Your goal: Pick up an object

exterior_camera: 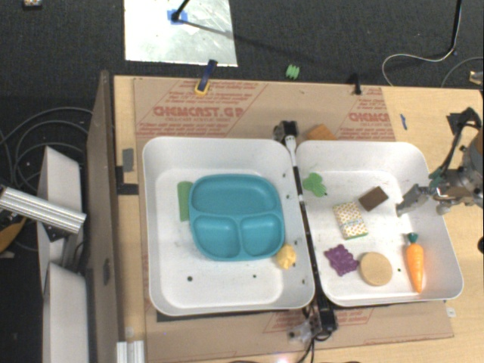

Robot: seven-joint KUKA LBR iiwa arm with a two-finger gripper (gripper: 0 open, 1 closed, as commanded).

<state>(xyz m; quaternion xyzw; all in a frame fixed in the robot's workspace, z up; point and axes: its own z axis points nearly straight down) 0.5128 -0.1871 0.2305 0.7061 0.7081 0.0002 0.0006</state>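
Arm is reaching in from the right edge, most of it cut off by the frame. Wrist is sitting low at mid-height of the view, a dark bracket and cable showing above it. Gripper [416,199] is pointing left, roughly level, hanging over the right side of the right bin [435,225]. One grey finger is sticking out leftward and slightly down. Too blurred to tell the finger spacing. Nothing is visible between them.

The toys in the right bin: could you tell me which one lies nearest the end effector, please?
The brown block. It lies just left of the end effector, while the carrot sits farther down by the bin's lower right edge.
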